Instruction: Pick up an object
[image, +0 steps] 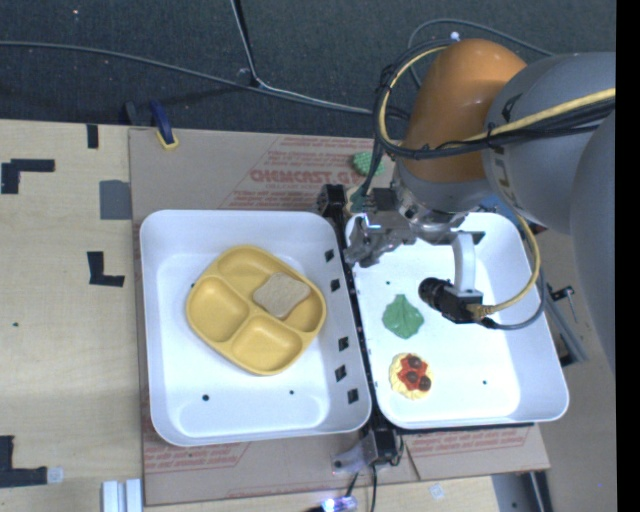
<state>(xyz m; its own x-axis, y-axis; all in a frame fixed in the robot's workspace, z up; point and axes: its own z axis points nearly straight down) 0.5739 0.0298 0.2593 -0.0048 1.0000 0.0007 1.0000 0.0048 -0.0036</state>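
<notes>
Yellow plastic made up the divided plate (256, 310) lying in the left bin (165, 240), and a tan square cracker (280, 293) rested on it where two compartments met. In the right bin (545, 400) lay a green leaf-shaped piece (403, 316), and near it, closer to the front wall, a small round yellow item with red and dark spots (410, 375); what that item was could not be made out at this size. Both pieces lay on the bin floor, apart from each other and untouched.

The arm (470, 100) came in from the right, its orange band bulking over the back of the right bin and hiding that bin's rear wall. The hand (365, 238) hung low by the rear left corner of the right bin, just beside the divide between the bins, well apart from the green piece. Its metal parts were a blurred tangle, so whether it stood wide or narrow could not be told. A black cylindrical fitting (445, 298) with a cable jutted from the wrist just right of the green piece.

Something green (362, 160) behind the bins was mostly hidden by the arm. Reddish print on the cardboard sheet (200, 170) beneath the bins, laid on the desk (60, 330), was cut off by the bins and too faint to read.
</notes>
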